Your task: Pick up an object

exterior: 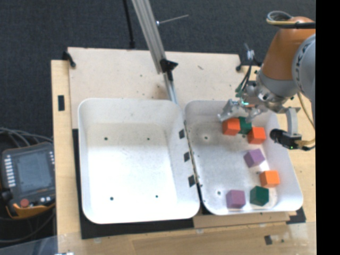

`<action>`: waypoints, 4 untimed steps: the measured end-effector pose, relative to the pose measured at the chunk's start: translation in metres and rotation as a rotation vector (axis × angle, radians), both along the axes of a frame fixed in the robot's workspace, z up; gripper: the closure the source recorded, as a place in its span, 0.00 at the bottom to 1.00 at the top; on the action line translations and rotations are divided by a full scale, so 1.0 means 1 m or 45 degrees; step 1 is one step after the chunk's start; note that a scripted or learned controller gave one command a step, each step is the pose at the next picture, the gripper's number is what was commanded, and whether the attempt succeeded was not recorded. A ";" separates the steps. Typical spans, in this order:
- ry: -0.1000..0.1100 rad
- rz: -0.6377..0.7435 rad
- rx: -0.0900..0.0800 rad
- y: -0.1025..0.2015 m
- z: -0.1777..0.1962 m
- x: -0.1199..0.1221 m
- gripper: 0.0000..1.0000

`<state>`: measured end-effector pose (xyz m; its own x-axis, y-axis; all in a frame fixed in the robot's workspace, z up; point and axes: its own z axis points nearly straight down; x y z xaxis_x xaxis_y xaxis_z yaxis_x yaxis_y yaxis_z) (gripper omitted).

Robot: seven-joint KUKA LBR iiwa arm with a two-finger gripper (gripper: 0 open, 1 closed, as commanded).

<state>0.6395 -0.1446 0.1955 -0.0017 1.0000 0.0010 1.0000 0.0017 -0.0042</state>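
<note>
My pincer hangs at upper right over the right bin, just above an orange block; I cannot tell its state. The block looks light, stiff and flat-sided, so I would grip opposite faces. A green block touches it; open floor lies left.

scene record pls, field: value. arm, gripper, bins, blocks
arm: grey with orange band, reaching in from view's right
gripper: over far end of right bin, above orange block
near gripper: green block, orange block
mid bin: purple block, orange block
near edge: purple block, green block
left bin: white, shallow
</note>
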 end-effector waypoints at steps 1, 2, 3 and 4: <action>-0.006 0.002 -0.003 0.000 0.003 0.001 0.00; 0.000 -0.002 -0.004 -0.006 -0.057 0.006 0.00; -0.040 -0.003 -0.016 -0.009 -0.067 0.013 0.00; -0.045 -0.001 -0.017 -0.010 -0.057 0.014 1.00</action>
<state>0.6534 -0.1544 0.1385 -0.0005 0.9999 -0.0122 0.9995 0.0009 0.0311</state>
